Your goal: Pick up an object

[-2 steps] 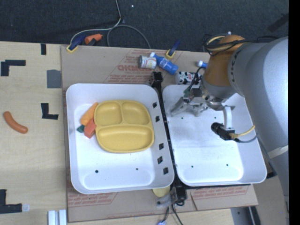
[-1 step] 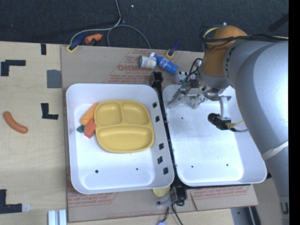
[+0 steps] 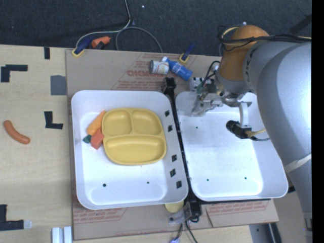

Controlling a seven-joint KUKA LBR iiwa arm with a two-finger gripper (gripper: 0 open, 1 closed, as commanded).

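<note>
the grey arm with its orange band (image 3: 238, 52) enters from the right and reaches down into the far left corner of the right shallow white bin (image 3: 228, 186). the two-finger gripper (image 3: 201, 104) sits low over that corner, close to the bin's floor and near the black divider clips (image 3: 174, 158) that join the two bins. whether its fingers are spread or pressed together cannot be told here; the wrist hardware hides them, and nothing is visible between them.

the left shallow white bin (image 3: 101, 191) holds a yellow plastic divided plate with three compartments (image 3: 134, 135), lying flat near the bin's middle. tucked against the plate's left edge is a small orange carrot-shaped toy (image 3: 94, 124), tilted, with a small red and green piece (image 3: 95, 140) just below it, both touching or nearly touching the plate.

outside the bins, on the cardboard sheet (image 3: 116, 67) behind them, lies a blue and white bottle-like object (image 3: 172, 67) on its side. an orange-handled clamp (image 3: 93, 43) grips the cardboard's far left corner. well to the left, on the wooden bench top (image 3: 30, 186), lies an orange-red sausage-shaped toy (image 3: 16, 132).
</note>
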